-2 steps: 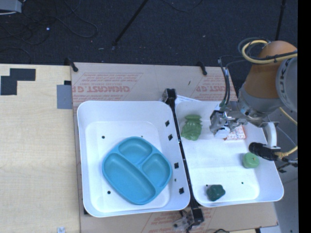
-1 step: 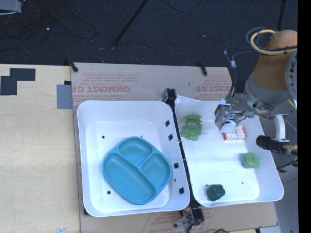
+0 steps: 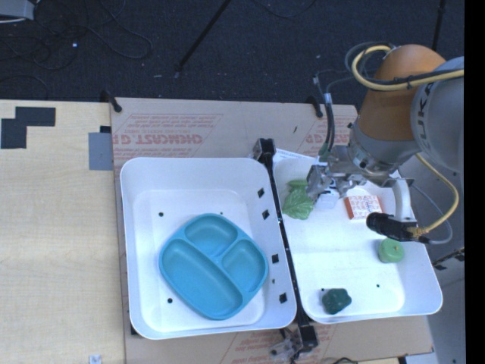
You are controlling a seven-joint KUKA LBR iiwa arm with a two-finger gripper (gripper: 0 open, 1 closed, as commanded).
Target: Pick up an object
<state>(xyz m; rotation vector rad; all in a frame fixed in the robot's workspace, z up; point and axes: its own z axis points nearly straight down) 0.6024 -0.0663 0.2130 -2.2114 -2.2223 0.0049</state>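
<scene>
Gripper (image 3: 324, 182): we see it low at the right bin's (image 3: 364, 298) far left corner; whether it is spread or pinching, we cannot tell.
Leaf (image 3: 298, 202): green, just left of the gripper, against the dividing wall, perhaps touching.
Others: card (image 3: 361, 205) near right, disc (image 3: 392, 250) right edge, lump (image 3: 336, 300) near edge.
Left bin (image 3: 189, 174): blue plate (image 3: 213, 265).

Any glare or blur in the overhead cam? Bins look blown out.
Camera view: right bin and left bin read bright white, with little surface detail; blue tray is evenly lit; the floor beyond the bench is very dark; end effector is soft and small, its detail hard to read.
</scene>
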